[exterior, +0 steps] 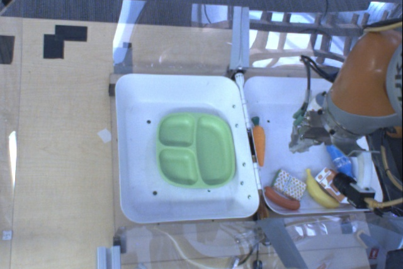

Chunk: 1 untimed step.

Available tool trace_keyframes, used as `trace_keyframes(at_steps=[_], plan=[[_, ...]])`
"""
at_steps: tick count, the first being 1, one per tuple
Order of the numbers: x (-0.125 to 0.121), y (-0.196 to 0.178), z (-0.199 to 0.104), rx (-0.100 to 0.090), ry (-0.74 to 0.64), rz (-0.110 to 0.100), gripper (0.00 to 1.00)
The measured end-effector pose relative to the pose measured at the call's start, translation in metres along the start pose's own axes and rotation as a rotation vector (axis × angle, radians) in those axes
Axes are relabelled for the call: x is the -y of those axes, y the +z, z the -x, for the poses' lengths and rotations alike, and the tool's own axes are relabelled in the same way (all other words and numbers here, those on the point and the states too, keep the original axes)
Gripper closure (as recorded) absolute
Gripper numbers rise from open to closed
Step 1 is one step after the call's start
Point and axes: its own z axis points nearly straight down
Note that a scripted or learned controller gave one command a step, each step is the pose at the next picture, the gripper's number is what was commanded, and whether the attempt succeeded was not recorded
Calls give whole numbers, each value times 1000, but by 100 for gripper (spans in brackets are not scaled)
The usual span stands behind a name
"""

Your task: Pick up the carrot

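Two white bins sit side by side on your bench. The left bin (126, 135) carries a green divided plate (196, 150), three compartments, lying flat in the middle. Over in the right bin (277, 88), your carrot (258, 142) lies lengthwise hard against the left wall, green top pointing to the far side, orange tip toward the near side. Your gripper (303, 137) hangs above the middle of that bin, off to the right of the carrot and apart from it. From this slanted angle you can't tell how wide the tool is spread, and nothing is seen between its tips. The arm's orange band (368, 75) bulks in from the right above it. Along the near edge of the right bin you've got a red sausage (282, 198), a small patterned box (289, 184) just behind it, a banana (320, 191) next along, and a blue bottle (340, 160) beside the gripper's right.
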Motion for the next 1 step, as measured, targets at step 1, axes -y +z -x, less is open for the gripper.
trace_keyframes(at_steps=[1], plan=[[-38,-96,-5,-1,-213,1,100]])
